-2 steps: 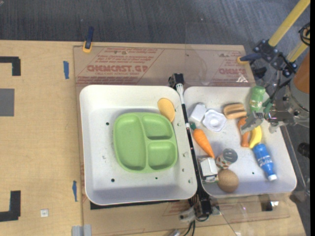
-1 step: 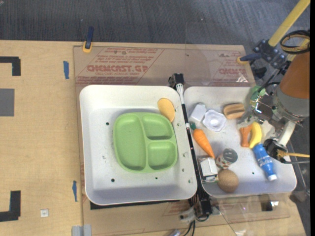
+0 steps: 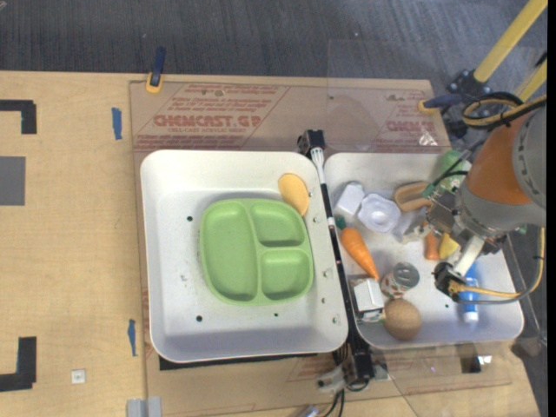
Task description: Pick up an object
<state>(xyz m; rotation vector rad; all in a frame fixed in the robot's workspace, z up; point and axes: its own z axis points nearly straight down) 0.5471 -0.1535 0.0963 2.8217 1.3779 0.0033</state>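
My gripper (image 3: 437,221) hangs low over the right side of the right bin (image 3: 512,320), with the grey arm and its orange band reaching in from the right. Just below it lies a small orange and yellow thing (image 3: 433,247), close to it or touching it; I cannot tell which. A tan piece (image 3: 408,195) lies just left of the gripper. An orange carrot (image 3: 358,250) lies near the bin's left wall. A brown ball (image 3: 402,318) sits at the front, and a blue and white thing (image 3: 468,302) lies at the right.
The left bin (image 3: 165,233) holds a green divided plate (image 3: 256,250) and a yellow-orange oval fruit (image 3: 294,192) by its right wall. In the right bin also lie white cups (image 3: 375,211), a grey round lid (image 3: 405,276) and a small white box (image 3: 367,295).
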